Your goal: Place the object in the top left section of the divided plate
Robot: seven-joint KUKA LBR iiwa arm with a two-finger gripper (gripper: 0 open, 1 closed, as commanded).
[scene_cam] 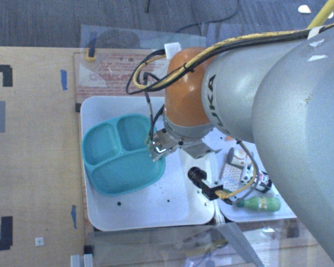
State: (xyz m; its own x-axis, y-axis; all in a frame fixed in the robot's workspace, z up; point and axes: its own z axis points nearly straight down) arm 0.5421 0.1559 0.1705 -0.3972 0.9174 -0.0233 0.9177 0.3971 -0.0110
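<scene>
- Looming closest to us, the grey arm point(278, 110) fills the right side, its orange band point(186, 93) sitting just above the wrist.
- Down at the tip, we've got the gripper point(158, 146) low over the left bin point(133, 216), right at the right-hand rim of the teal divided plate point(122, 154).
- We cannot tell whether the gripper is wide or narrow; the wrist hides it from above.
- Is anything carried beneath it? From this angle we can't say, so we cannot point to the object itself.
- The plate lies flat in the left bin's upper left part, close to the bin's left wall.
- We see three compartments: the top left section point(103, 143), a smaller one beside it point(132, 131), and a large one point(125, 174) on the near side.
- The gripper hangs where the smaller one meets the large one, well apart from the top left section.
- Over in the right bin point(250, 216), we spot a green bottle-like thing point(261, 204) lying on its side near the front wall.
- Just behind it there's a white dotted piece point(229, 176), partly under the arm.
- Around both bins runs the wooden bench point(33, 149).
</scene>
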